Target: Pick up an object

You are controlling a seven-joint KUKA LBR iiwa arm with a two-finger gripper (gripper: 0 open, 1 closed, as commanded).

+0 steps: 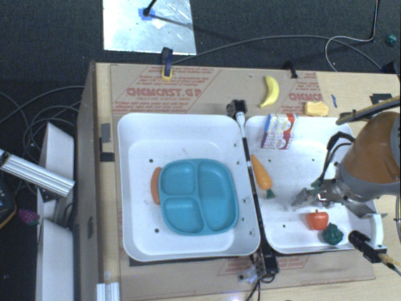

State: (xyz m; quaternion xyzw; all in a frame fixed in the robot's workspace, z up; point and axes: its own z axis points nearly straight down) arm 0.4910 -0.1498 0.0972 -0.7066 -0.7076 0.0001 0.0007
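Gripper (311, 197) hangs low over the right bin (294, 240), its fingers pointing left and spread apart with nothing between them. Nearest to it is a red tomato-like toy (317, 219), lying on the bin floor just below and right of the fingertips, outside the jaws, with a green toy (333, 234) touching its lower right side. A carrot (261, 174) rests well to the left against the bin's left wall, and a small carton (277, 131) stands at the far edge.

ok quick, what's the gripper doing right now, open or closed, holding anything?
Gripper: open, holding nothing, low in the right bin near the red tomato.
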